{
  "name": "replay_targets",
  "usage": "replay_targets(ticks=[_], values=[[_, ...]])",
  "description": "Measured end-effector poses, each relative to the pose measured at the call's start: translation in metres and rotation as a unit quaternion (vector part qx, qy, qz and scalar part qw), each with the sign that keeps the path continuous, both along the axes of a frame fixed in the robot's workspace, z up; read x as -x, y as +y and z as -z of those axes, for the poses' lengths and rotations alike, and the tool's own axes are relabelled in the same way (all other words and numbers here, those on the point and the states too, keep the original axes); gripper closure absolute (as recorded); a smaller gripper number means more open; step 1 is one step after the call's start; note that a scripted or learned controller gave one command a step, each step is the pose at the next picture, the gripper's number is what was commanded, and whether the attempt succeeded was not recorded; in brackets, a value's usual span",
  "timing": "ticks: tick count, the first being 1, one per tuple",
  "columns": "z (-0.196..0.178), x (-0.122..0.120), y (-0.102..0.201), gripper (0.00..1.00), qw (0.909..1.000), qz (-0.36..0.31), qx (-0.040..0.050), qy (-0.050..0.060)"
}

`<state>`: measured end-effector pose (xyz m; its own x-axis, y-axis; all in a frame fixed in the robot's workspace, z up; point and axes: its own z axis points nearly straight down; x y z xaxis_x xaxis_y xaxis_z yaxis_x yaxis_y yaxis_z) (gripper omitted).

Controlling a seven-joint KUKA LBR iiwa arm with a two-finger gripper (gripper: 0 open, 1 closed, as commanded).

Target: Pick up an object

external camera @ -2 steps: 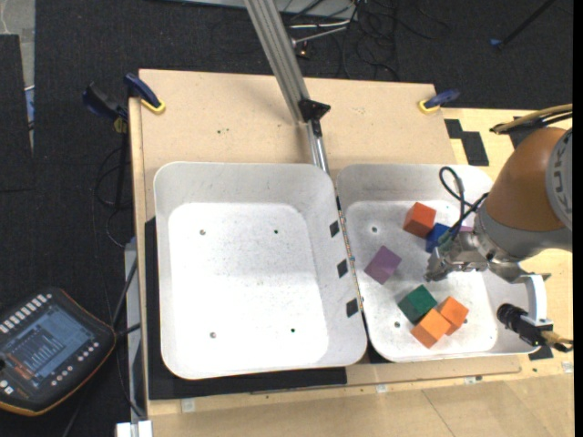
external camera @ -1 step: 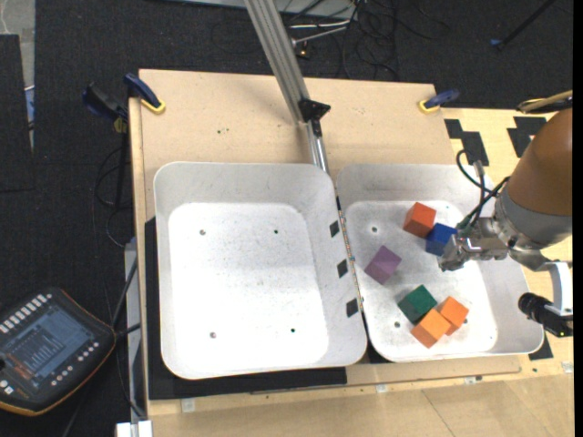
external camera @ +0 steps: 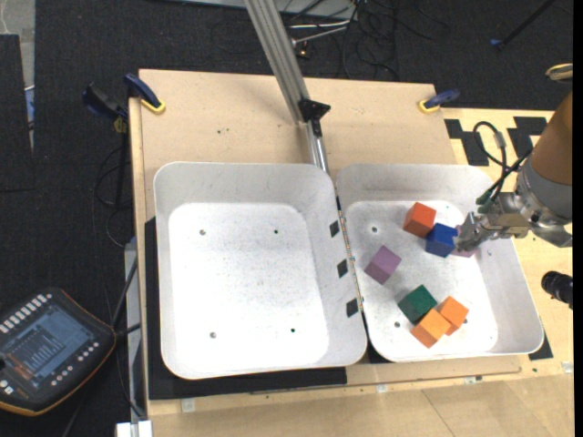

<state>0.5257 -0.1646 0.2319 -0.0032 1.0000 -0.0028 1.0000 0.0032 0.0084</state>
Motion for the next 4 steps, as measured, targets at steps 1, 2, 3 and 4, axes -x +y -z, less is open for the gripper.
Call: replay_targets(ticks=[1, 2, 3, 4], values=[[-0.021, -0.001, 0.0, 1.0, 1.0, 0.0, -0.0006, 0.002], [-0.016, -0.008, 0.049, 1.0, 1.0, -0.002, -0.0019, 0.004], [-0.009, -0.02, 0.091, 1.0, 1.0, -0.002, -0.0019, 0.004], [0.001, -0.033, 0.138, 1.0, 1.0, -0.002, -0.002, 0.005]])
